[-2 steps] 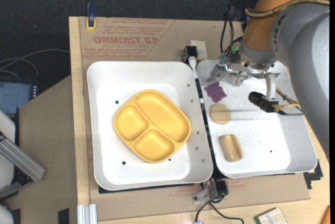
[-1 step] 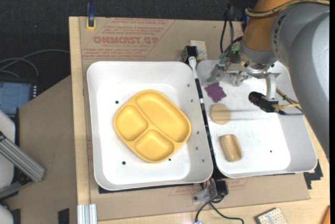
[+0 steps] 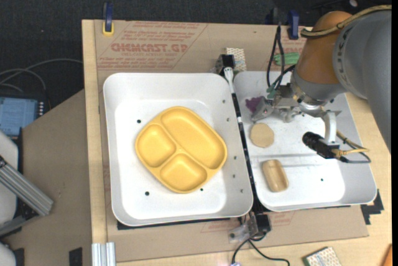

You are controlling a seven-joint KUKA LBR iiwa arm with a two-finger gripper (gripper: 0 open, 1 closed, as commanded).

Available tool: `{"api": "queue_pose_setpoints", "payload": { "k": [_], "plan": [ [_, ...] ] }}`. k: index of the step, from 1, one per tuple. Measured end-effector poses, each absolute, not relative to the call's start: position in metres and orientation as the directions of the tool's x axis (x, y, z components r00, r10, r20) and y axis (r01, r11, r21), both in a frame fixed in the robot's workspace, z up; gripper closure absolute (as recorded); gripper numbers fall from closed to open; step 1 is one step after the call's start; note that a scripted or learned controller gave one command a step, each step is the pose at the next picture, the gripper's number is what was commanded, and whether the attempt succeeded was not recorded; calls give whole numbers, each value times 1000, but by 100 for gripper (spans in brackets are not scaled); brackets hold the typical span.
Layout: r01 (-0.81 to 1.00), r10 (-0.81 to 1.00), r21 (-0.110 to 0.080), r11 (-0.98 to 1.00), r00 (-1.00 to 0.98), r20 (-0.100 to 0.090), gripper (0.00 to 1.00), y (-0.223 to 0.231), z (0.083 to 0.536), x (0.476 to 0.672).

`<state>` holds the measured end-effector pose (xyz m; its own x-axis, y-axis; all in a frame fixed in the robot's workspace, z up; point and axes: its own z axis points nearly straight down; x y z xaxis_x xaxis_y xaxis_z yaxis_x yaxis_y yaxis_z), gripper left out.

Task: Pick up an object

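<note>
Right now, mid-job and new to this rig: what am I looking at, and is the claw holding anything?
You have one camera, fixed above the bench and looking down at a slant. The grey arm with the orange band reaches in from the right. Its claw sits low over the back of the right bin, close beside a small purple thing. A tan disc and a tan roll also lie in that bin. The left bin holds a yellow divided plate. This view does not make clear whether the claw has gripped anything.
</note>
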<state>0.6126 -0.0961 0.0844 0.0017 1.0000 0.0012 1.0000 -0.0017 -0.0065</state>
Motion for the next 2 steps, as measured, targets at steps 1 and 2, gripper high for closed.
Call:
{"api": "queue_pose_setpoints", "payload": {
  "k": [1, 2],
  "plan": [
    [1000, 1000, 6, 2, -2, -2, 0, -91, 85, 658],
    [1000, 1000, 4, 2, -2, -1, 0, -94, 85, 667]
  ]
}}
